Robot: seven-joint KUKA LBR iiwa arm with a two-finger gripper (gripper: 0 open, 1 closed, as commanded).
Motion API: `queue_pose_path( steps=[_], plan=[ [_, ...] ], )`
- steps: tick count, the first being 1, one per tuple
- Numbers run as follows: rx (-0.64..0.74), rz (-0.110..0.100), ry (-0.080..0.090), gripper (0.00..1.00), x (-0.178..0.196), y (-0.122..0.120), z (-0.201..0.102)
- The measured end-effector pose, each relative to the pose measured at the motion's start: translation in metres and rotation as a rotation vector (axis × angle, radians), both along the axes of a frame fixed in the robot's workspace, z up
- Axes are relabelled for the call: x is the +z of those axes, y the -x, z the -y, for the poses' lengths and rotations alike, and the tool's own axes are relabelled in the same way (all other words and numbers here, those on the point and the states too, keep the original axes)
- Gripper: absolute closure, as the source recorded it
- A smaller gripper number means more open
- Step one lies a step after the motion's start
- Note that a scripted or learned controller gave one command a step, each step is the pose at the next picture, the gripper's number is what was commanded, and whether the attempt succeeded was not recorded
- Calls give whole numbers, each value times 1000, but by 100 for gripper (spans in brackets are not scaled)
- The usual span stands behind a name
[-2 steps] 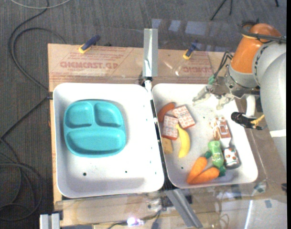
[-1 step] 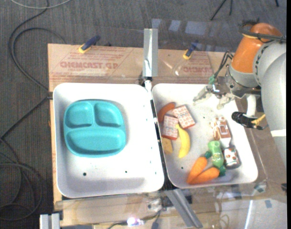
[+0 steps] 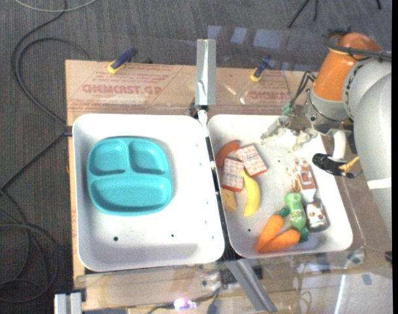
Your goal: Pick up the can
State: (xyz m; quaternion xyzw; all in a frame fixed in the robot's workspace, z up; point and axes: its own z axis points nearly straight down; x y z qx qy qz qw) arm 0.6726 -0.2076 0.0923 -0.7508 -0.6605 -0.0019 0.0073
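Observation:
Two small cans with red-and-white labels lie in the right bin [image 3: 336,237]. One can [image 3: 253,160] rests against a brown sausage [image 3: 226,150], and the other can [image 3: 233,174] sits just below it, beside a banana [image 3: 251,197]. My gripper [image 3: 287,135] hovers over the bin's upper right part, about a hand's width right of and above the cans. Its fingers are spread open with nothing between them.
The right bin also holds a small red-and-white packet [image 3: 304,175], a dark-labelled little jar [image 3: 316,216], a green pepper [image 3: 295,208] and two carrots [image 3: 277,235]. A teal divided plate [image 3: 129,175] lies in the left bin [image 3: 146,241]. The grey arm [image 3: 375,129] fills the right side.

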Motion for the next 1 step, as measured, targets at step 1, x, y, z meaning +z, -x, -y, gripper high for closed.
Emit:
queue_pose_path(
  steps=[1],
  plan=[
    [-21,4,7,0,9,3,1]
  ],
)
